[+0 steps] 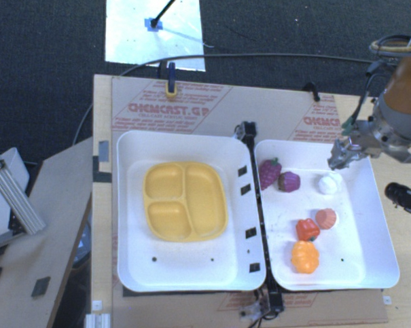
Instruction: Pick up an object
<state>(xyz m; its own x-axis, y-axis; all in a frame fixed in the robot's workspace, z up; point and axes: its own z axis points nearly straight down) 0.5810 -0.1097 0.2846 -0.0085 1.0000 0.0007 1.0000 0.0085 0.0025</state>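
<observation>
Jaws too blurry to call apart or together, hanging over the right bin [355, 234] just beside the white ball [327, 184], so could slip off that round ball or bump the bin wall if lowered a bit off.

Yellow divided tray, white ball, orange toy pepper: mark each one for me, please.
yellow divided tray [185, 200]: camera view, on the ridge where its compartments meet, left bin.
white ball [327, 185]: camera view, its middle, right bin, below the gripper.
orange toy pepper [305, 257]: camera view, centre of its body, right bin's near side.
</observation>
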